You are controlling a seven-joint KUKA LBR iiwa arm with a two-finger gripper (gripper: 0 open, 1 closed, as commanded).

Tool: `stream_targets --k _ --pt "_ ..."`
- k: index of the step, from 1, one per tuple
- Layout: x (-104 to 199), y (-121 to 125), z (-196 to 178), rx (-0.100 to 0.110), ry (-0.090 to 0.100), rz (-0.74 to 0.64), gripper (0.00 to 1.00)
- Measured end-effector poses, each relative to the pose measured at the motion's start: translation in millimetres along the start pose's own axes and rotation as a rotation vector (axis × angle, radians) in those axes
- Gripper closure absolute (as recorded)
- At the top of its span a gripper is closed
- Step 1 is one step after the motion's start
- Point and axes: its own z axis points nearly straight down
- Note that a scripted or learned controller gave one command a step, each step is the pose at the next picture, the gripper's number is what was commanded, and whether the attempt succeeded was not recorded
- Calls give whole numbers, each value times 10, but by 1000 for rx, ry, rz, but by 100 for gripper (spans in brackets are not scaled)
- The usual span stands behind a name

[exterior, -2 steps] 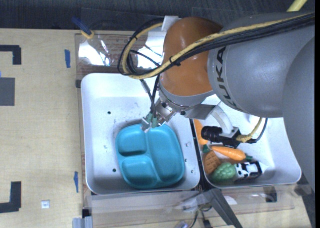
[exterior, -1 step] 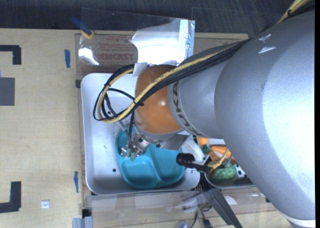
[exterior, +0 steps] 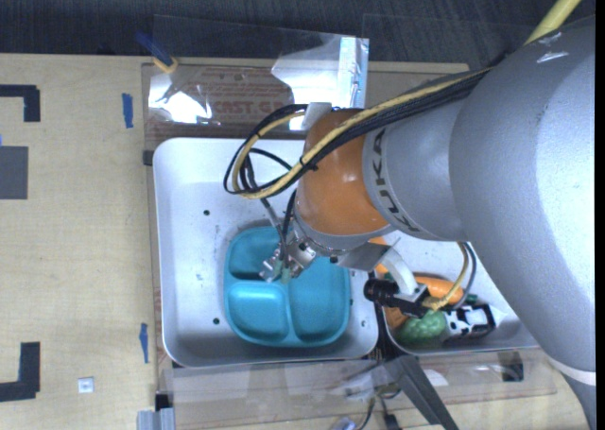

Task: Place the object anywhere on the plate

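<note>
So the gripper (exterior: 281,266) is hanging right over the teal divided plate (exterior: 302,315) in the left white bin (exterior: 184,230). Right bin (exterior: 501,329) has a green thing (exterior: 423,328), something orange (exterior: 437,287) and a black-and-white item (exterior: 470,319), partly hidden by the arm (exterior: 454,163).

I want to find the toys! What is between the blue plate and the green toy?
In the camera view, the white rims where the two bins meet lie between the blue plate and the green toy.
</note>
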Motion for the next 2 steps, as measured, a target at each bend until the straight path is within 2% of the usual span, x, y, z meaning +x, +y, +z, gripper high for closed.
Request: stream_targets --k 1,2 --pt "4 -192 -109 -11 12 99 100" --pt "-161 -646 -141 24 -2 107 100"
